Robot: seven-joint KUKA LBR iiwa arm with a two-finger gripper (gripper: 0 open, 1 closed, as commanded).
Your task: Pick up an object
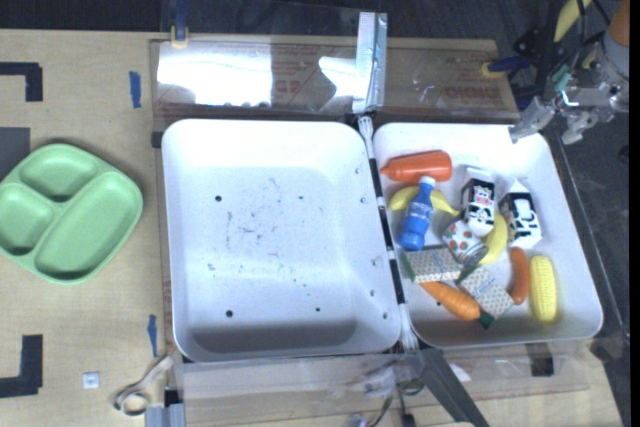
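The tool (560,110) hangs above the right bin's (575,310) far right corner (whether clenched or released, I cannot tell). A blue bottle (417,215) lies among the toys there.

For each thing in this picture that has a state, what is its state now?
End effector: above the right bin's far right corner, holding nothing visible.
Blue bottle: lying on its side, white cap on.
Large carrot: lying flat by the far wall.
Corn cob: lying flat near the right wall.
Right bin: full of toys.
Green plate: right side up on the bench.
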